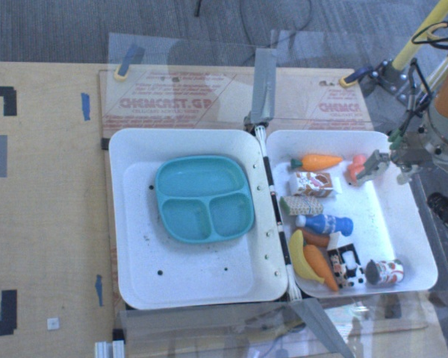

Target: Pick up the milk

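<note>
I see the milk, a small carton lying on its side in the right bin, just below the carrot. Gripper sits right of it at the bin's upper edge, fingers spread, nothing between; arm cut off.

The pale wooden worktop carries two shallow white bins touching side by side: the left bin toward nine o'clock, the right bin toward three o'clock. Black tape marks and blue tape strips lie on its bare surface at nine o'clock.
</note>
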Robot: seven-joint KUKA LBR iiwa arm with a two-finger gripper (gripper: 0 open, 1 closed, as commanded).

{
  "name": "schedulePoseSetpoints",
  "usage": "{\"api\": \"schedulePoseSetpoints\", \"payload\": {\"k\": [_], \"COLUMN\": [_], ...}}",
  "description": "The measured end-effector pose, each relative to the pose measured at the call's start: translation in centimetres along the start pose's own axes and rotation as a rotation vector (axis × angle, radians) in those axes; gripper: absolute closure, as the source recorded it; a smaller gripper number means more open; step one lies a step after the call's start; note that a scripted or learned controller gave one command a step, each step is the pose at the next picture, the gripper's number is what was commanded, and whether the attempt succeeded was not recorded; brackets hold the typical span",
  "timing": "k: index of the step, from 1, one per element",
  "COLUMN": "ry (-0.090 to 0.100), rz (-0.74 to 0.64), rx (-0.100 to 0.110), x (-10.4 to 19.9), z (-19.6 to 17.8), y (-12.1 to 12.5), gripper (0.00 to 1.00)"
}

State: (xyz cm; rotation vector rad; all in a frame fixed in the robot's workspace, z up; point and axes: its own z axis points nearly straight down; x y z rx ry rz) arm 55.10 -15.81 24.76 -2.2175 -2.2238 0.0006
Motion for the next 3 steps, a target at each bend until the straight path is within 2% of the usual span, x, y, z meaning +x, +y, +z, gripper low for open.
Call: {"api": "schedulePoseSetpoints", "payload": {"k": [1, 2, 3], "ry": [0.0, -0.004, -0.006], "rz": [-0.179, -0.23, -0.225], "rx": [-0.01, -0.012, -0.018], "x": [1.8, 5.4, 5.3], "z": [15.9, 15.8, 14.8], "y": [-3.8, -6.8, -6.7], "gripper": [0.0, 0.0, 1.0]}}
